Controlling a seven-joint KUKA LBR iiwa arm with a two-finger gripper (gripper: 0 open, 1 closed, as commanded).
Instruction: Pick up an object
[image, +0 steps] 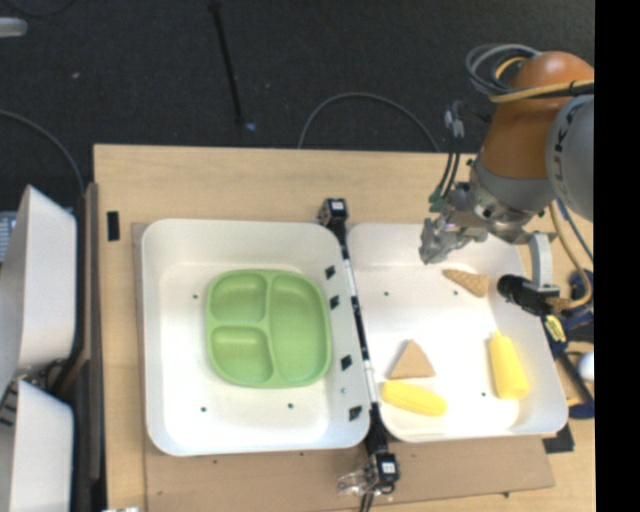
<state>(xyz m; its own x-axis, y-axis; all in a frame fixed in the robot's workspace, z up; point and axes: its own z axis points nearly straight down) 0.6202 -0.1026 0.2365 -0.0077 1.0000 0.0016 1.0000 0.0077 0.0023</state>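
- Gripper (440, 243): positioned over the far edge of the right bin (400, 250). Jaw state cannot be determined; no object is visible between them.
- Arm (520, 140): grey metal with a glossy orange band, entering from the right with cables looped above it.
- Cone-shaped tan piece (470, 281): lies just beside the gripper, toward the near right, on the bin floor.
- Tan triangular wedge (411, 361): near the front, touching a yellow corn-like piece (413, 399).
- Second yellow piece (508, 365): elongated, smooth, near the right wall.
- Left bin (170, 250): holds a green three-compartment plate (268, 327), matte plastic.
- Both bins: shallow, white, rounded corners, joined by black clips along the centre.
- Bench (250, 180): light wood; dark floor beyond.
- No legible writing.
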